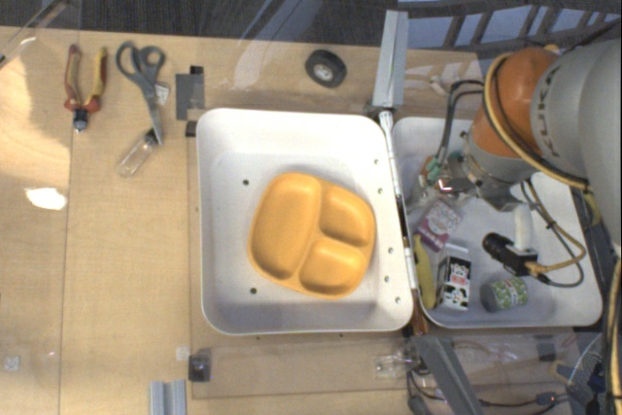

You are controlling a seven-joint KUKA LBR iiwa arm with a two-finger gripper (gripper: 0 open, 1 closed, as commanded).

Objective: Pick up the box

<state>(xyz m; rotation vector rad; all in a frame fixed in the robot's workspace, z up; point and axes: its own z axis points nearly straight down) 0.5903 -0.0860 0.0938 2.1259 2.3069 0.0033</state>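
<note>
My arm (554, 102) is reaching in over the right bin (583, 311), with its orange band sitting high above the bin's back part. My gripper (449, 182) is hanging low near the left wall of that bin, and I cannot tell how it is set, because wires and my own wrist are covering it. The box (455, 282) is lying in the front left part of the right bin, a small black and white one, and it is sitting apart from my gripper. A round greenish thing (505, 293) is lying just beside the box. The left bin (224, 306) is holding a yellow tray (313, 233) with three dips. Scissors (146, 78) and pliers (83, 85) are resting on the bench (97, 287).
</note>
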